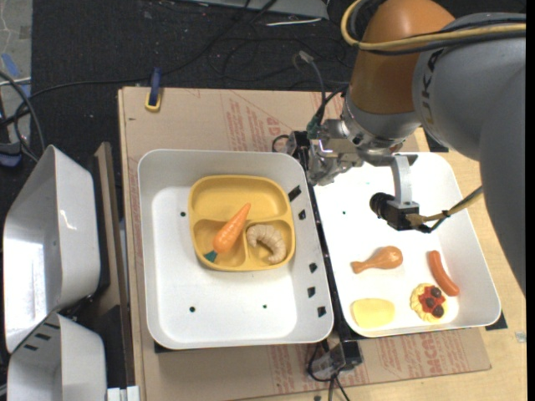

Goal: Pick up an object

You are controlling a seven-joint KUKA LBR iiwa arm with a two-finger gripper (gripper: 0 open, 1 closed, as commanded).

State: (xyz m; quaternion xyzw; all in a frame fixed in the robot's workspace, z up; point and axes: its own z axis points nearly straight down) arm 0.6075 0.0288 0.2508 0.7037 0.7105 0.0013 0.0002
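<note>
Cardboard tabletop (217,115) is looking untouched so far: end effector (332,155) is hovering, can't tell if open or closed, seemingly grabbing nothing yet, drumstick (378,261) is lying just below-right of it.

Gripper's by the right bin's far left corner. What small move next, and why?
Probably slide the gripper toward the near side, over the drumstick, before descending. It sits over bare floor of the right bin, and the drumstick is the closest item, lying apart from the sausage.
</note>
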